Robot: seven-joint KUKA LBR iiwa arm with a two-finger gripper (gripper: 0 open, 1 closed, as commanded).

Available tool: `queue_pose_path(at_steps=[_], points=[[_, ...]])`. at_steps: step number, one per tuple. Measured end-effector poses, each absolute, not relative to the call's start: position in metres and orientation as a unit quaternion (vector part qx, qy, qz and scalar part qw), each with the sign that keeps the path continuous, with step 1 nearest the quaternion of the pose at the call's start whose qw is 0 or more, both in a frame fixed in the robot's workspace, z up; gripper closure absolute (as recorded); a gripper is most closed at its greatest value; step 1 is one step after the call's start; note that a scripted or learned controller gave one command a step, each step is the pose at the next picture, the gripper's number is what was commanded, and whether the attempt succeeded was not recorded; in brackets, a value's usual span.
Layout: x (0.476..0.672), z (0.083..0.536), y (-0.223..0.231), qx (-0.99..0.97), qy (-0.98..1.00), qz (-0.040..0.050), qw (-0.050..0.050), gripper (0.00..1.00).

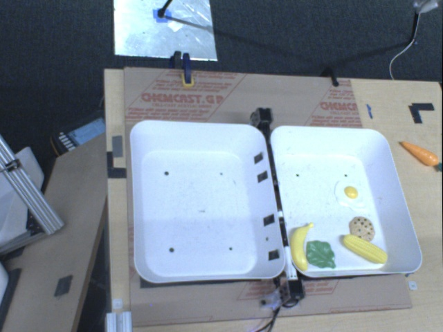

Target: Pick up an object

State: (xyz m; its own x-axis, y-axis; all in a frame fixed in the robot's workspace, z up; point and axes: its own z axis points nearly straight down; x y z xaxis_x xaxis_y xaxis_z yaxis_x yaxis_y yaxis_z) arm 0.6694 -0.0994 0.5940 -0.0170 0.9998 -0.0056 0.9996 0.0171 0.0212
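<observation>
Toys clustered at right bin's near edge.
Banana lengthwise toward camera, beside corn; gripper state impossible to tell.

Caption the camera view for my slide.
Right bin holds banana, corn, cookie, fried egg, green leaf.

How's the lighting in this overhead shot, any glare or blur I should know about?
Camera view: soft, even light with faint shadows; the two white bins look bright and nearly washed out; a shiny sheet on the dark floor throws glare; the image is slightly soft overall, so the cookie and fried egg lack fine detail.
</observation>
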Motion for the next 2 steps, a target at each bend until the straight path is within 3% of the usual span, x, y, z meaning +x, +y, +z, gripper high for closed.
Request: queue_pose_path(at_steps=[2], points=[[0.669, 0.617, -0.099, 0.699, 0.715, 0.0073, 0.013, 1.0]])
